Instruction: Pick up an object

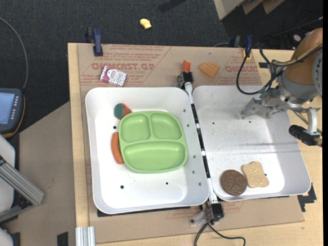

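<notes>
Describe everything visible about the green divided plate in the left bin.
The green three-compartment plastic plate is a rounded rectangle with two small sections on the far side and one long section on the near side. It lies flat and upright in the left white bin. An orange carrot-like toy lies against its left edge, and a round green-and-orange toy sits at its far-left corner.

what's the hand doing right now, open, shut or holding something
hand: open, its fingers spread above the bare floor of the right bin, holding nothing.
</notes>
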Controlling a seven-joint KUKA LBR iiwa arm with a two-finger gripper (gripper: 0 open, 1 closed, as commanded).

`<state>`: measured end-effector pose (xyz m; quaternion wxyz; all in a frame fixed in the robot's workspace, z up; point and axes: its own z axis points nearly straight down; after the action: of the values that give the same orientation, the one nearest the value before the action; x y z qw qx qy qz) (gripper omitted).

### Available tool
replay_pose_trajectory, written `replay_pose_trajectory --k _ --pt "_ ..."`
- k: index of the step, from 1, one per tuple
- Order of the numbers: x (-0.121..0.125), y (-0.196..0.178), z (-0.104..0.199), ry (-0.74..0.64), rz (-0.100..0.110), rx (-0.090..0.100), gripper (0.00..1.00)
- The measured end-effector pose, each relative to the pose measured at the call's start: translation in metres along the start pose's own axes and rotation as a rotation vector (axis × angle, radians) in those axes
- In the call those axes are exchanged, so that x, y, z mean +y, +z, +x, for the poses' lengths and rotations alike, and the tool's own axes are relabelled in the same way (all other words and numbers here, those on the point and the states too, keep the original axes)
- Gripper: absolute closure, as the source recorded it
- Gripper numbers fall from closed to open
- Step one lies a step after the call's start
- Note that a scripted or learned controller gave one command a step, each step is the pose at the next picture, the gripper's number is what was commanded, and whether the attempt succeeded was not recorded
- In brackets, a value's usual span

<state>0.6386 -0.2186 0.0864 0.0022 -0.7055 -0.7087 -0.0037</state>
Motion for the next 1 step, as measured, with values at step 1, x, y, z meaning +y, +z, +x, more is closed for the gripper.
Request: replay_pose_trajectory --k 1 --pt "0.0002 -0.0109 -0.0019 -0.001 -0.003 -0.008 1.00"
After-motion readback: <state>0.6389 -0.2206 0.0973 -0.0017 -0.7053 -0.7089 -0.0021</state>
